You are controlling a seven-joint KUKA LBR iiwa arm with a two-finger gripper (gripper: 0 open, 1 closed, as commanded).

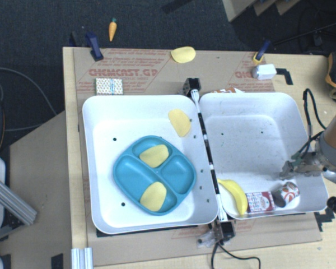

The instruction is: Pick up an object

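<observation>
The gripper [295, 167] is being held low in the right bin [252, 108], nothing being seen between its fingers, whose spread cannot be told, while the can [285, 194] is lying just below it, the banana [236, 195] farther left.

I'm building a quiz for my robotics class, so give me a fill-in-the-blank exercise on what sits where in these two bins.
1. The blue divided plate lies in the ___ bin.
2. The banana lies in the right bin, against its ___ edge.
3. On the blue divided plate lie ___ pale yellow pieces.
4. The gripper hangs over the ___ bin, above the red-and-white can.

Missing words: left; left; two; right
</observation>
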